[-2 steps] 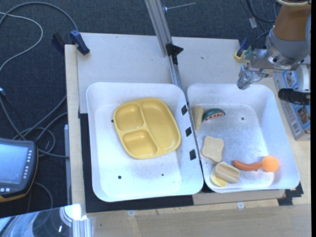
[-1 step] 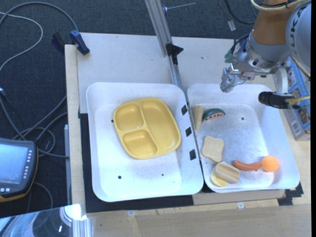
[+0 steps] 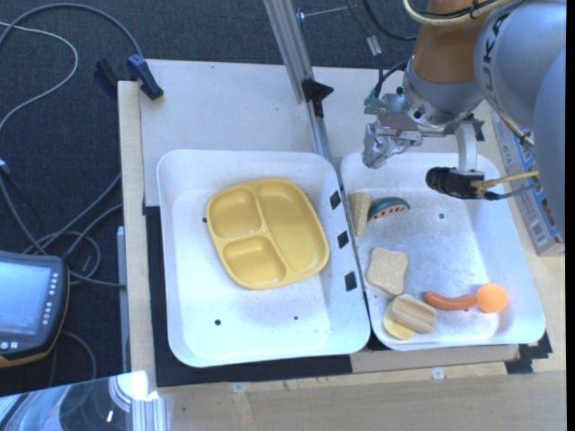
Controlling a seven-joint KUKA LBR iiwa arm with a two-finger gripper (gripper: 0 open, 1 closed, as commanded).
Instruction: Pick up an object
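Currently the gripper [image 3: 375, 155] hangs over the right bin's [image 3: 514, 268] far-left corner, grasping nothing; finger state cannot be told; a watermelon slice [image 3: 389, 208] lies just below.

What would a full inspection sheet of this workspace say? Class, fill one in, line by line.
Surface: bench bears two shallow white bins, left bin and right bin.
Job's things: right bin holds watermelon slice, bread slice, sandwich piece, carrot.
Clutter: yellow divided plate lies in left bin; blue clamp at bench corner.
Grippers: gripper hovers above right bin's far edge, holding nothing visible.
Cables: white cable loops on floor, left.
Surroundings: dark carpet; monitor at left; metal pole.
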